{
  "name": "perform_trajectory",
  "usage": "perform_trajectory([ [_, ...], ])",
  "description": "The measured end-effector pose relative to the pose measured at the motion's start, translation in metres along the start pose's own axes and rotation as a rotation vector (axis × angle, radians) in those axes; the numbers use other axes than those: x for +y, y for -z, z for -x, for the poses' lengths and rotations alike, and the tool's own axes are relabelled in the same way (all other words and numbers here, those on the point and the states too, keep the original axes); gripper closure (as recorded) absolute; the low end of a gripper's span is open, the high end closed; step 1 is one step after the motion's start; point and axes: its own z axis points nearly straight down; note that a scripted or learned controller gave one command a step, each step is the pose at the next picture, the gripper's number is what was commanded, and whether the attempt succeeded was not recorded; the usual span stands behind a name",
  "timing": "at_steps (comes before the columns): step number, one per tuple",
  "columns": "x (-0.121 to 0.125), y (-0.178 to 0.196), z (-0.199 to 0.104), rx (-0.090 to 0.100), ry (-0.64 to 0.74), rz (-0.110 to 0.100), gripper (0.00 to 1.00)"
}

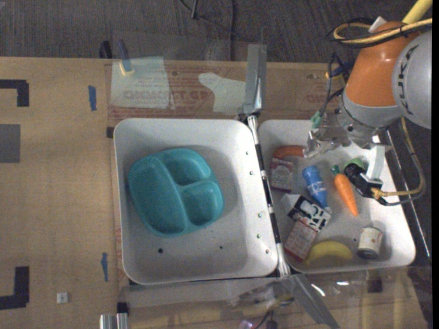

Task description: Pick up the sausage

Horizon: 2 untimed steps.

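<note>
A tan worktop (55, 204) carries two shallow white bins side by side: the left bin (130, 252) and the right bin (401, 249), touching. Blue tape strips (92, 98) and black corner marks (19, 91) lie on its left part.

The grey robot arm (416, 81) bears part of the letters "KUKA" near the frame's right edge; other labels stay illegible.

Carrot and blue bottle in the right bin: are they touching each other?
Apart. The camera view shows a strip of white bin floor between the carrot and the blue bottle, which lie side by side.
</note>
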Motion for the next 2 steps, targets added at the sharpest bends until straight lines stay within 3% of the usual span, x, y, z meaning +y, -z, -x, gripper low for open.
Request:
perform_trajectory([
  [1,0.000,0.001,0.001,0.000,-0.001,0.001,0.00],
  [2,-0.006,0.036,0.049,-0.002,-0.112,0.004,0.00],
])
